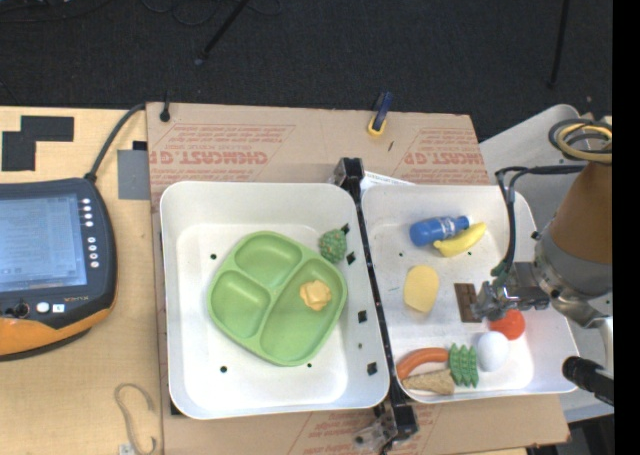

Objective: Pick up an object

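The end effector (497,295) sits low in the right bin (520,208), beside a brown block (466,302) and just above a red ball (510,324); whether it is open or grips anything cannot be told. The left bin (190,293) holds a green divided plate (250,298) carrying a yellow piece (316,294).

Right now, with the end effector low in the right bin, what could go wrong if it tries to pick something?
1. The end effector sits beside a tight cluster: red ball, white egg and green toy. Closing there may push them apart or catch two.
2. The round egg and ball could roll away.
3. It is close to the right bin wall side, so a wide move may hit the rim.
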### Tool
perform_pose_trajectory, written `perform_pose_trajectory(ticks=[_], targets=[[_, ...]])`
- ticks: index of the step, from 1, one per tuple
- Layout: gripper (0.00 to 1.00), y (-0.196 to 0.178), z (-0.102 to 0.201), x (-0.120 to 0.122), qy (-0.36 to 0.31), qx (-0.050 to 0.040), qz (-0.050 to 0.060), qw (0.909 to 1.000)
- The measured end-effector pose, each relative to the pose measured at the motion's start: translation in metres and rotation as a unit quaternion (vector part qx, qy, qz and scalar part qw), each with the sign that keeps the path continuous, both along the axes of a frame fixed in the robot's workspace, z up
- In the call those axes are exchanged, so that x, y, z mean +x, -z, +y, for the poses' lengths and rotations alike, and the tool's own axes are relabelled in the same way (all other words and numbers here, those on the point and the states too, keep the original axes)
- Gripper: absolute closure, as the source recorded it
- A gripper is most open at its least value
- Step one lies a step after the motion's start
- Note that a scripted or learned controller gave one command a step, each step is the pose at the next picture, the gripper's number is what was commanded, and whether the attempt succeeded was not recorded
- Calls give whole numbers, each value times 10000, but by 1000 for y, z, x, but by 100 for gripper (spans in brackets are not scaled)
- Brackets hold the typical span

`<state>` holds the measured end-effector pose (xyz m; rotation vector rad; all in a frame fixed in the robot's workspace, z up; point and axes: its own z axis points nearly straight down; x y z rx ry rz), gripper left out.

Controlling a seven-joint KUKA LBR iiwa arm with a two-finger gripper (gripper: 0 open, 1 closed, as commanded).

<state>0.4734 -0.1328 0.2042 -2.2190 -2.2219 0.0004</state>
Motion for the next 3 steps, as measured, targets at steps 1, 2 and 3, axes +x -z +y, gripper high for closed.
perform_pose_trajectory(ticks=[1,2,3], targets=[[100,-23,-1,1,-1,-1,6,10000],[100,-23,46,3,-17,13,24,10000],[100,-12,102,14,-20,11,37,10000]])
